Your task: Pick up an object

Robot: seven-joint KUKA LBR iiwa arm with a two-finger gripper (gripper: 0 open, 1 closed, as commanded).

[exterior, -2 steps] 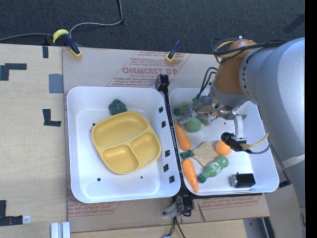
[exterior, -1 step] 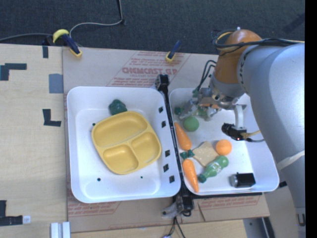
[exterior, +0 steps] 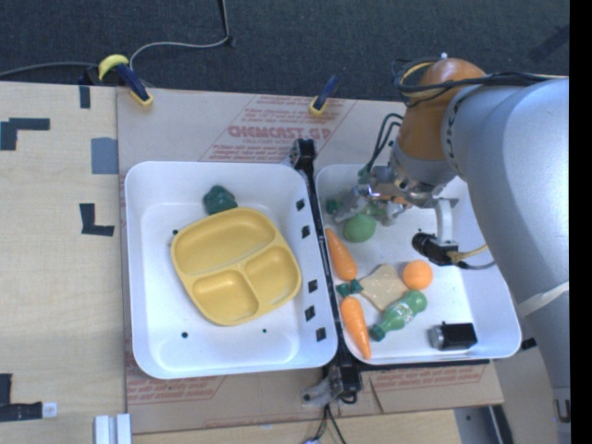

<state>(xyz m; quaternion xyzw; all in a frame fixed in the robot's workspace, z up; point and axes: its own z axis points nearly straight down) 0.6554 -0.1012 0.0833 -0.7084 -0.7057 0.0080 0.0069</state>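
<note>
While the grey arm (exterior: 518,165) with its orange band (exterior: 427,118) reaches over the right bin (exterior: 490,313), the gripper (exterior: 377,199) hangs above that bin's upper left part, metal-looking and cluttered with cables. Whether it is apart, together or clamped on anything cannot be told from this slanted view.

Directly below the gripper, touching or nearly touching it in the picture, sits a round pale-green ball (exterior: 360,228) with a matte surface; contact cannot be confirmed. Below and slightly left of the gripper lies a smooth orange carrot (exterior: 340,255), tapered, along the bin's left wall. Further below lies a flat, tan, wedge-like slice (exterior: 383,287). Just right of the slice is a small orange sphere (exterior: 417,275), glossy. Under the slice lies a green bottle-shaped toy (exterior: 400,313), tilted, and a second carrot (exterior: 354,326) with a green top. Well below and right of the gripper, near the bin's lower edge, rests a small black boxy object (exterior: 453,336).

Left of the gripper, across the divider, the left bin (exterior: 148,276) holds a yellow plastic tray (exterior: 236,265) with three compartments, rounded corners, tilted diagonally. A dark green lumpy item (exterior: 219,199) touches its upper rim. Both bins are white, shallow, smooth, resting on brown cardboard (exterior: 185,128).
</note>
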